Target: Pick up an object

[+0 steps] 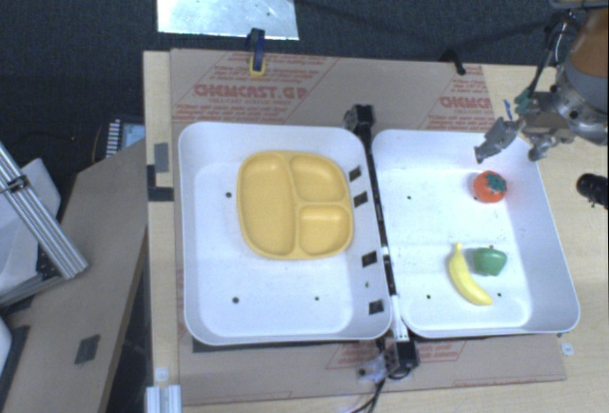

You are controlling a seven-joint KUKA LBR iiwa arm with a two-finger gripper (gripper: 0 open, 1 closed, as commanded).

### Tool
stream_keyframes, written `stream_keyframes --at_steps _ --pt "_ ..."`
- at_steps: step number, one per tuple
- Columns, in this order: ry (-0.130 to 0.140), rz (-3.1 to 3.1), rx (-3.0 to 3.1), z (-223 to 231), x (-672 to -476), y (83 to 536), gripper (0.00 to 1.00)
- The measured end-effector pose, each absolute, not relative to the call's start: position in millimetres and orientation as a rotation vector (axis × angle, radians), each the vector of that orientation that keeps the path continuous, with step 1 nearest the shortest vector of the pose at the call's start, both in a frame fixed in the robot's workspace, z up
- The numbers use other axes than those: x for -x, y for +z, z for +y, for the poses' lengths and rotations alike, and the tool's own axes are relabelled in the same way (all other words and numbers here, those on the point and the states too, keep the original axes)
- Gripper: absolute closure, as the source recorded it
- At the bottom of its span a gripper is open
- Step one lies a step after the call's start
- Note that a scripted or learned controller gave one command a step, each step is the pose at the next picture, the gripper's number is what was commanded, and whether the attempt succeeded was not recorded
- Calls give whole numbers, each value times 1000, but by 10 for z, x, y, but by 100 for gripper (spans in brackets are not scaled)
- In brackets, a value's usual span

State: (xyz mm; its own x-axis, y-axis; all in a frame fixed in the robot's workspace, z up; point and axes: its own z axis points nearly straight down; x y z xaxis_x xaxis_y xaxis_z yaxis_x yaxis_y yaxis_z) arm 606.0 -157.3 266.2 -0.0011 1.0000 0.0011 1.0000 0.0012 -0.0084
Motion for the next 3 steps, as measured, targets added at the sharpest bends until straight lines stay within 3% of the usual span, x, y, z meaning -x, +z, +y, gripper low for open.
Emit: stream_keyframes --at_steps 1,3 --pt "-1 -2226 2219 -1570 -6079 2719 0" --pt "4 -2220 2219 -1626 -6043 1483 0"
